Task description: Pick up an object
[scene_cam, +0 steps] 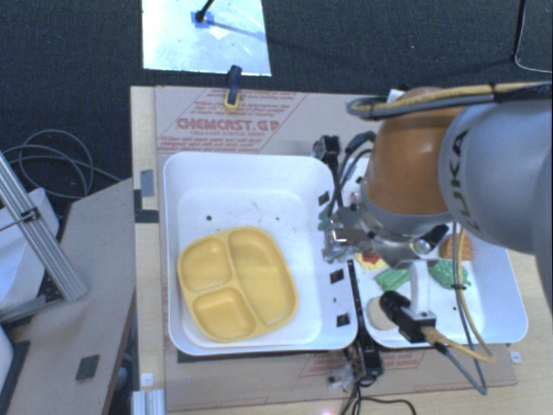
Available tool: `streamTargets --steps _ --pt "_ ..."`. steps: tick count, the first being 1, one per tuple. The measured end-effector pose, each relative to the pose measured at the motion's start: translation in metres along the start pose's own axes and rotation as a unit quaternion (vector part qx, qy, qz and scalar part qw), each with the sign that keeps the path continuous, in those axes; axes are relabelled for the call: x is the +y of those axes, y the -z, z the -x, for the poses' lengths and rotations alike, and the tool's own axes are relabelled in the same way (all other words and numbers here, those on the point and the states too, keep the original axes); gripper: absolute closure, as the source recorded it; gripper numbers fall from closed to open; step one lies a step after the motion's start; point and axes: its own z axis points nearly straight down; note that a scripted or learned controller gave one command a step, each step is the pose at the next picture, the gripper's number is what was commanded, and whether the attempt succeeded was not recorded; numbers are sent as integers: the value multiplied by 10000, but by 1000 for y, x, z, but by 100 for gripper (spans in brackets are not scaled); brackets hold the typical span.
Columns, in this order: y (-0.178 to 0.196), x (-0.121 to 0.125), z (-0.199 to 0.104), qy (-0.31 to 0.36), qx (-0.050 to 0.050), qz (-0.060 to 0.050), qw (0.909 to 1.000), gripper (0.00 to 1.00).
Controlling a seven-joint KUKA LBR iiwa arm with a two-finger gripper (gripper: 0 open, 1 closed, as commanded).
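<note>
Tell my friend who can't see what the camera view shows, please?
A big grey and orange robot arm reaches in from the right and hangs low over the right white bin, covering most of it; small green toys peek out beneath it. The left white bin holds a yellow tray with three sections.

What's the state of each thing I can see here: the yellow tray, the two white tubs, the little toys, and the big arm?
Yellow three-compartment plastic tray: lying flat and upright in the left bin.
Left shallow white bin: holds the tray.
Right shallow white bin: holds several small items, partly hidden by the arm.
Small green plastic piece: lying in the right bin.
Grey arm with orange band: reaching down over the right bin.
</note>
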Motion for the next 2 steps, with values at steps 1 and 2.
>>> streamTargets --steps 1,2 --pt "-40 0 -46 -10 -3 -5 10000 100" --pt "-124 41 -46 -46 -13 11 10000 100"
